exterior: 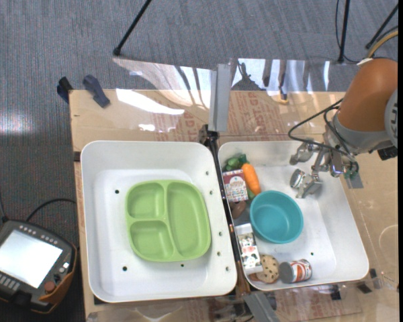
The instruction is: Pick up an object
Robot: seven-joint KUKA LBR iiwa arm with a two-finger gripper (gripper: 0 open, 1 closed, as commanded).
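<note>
Left bin (101, 180): shallow white plastic, rounded corners, holding a smooth lime-green divided plate (168, 220) with three compartments. Right bin (342, 240): same make. It contains a round teal bowl (276, 217), a flat printed card (236, 186), a tapered orange carrot (251, 178), a small can (295, 271) lying on its side and a speckled cookie (269, 269). Metal gripper (306, 180) hangs over the right bin's upper area, fingers apart, nothing between them.
</note>
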